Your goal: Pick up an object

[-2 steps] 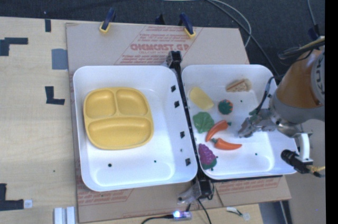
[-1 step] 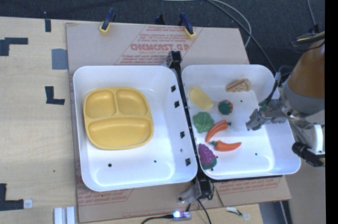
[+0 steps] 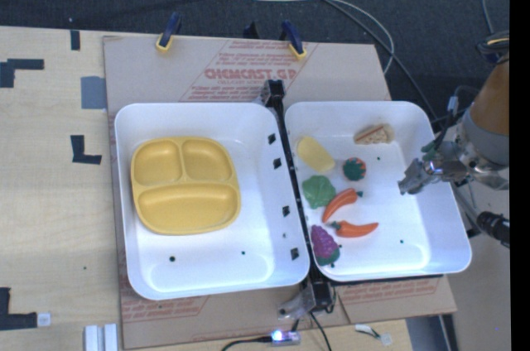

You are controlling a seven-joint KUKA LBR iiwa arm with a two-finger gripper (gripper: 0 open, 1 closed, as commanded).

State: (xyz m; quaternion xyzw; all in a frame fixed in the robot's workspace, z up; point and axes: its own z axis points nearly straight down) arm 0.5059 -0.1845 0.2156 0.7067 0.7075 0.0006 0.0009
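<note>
Objects for picking all lie in the right bin [image 3: 439, 258]: a pale yellow piece [image 3: 315, 153] near the divider, a tan bread-like wedge [image 3: 373, 133] toward the far wall, a small red-and-green round piece [image 3: 354, 168], a green leafy piece [image 3: 318, 191], two orange-red pepper shapes [image 3: 340, 204] [image 3: 358, 229] and a purple cluster [image 3: 324, 242] at the near left corner. Left bin [image 3: 132, 275] holds a yellow divided plate [image 3: 185, 184], not part of this job. Gripper [image 3: 413, 180] sits over the right side of the right bin, on bare white floor, well apart from every item; the arm [image 3: 489, 122] enters from the right edge. Nothing seen between its tips; whether the tool is spread or closed cannot be told at this size and angle. Judged step: approach, with no target yet engaged. Next move would call for travel leftward toward the cluster, likely the round piece or the lower pepper as nearest, then a descent centred on one item. Pieces lie close together near the divider, so a clean single grasp needs care.
</note>
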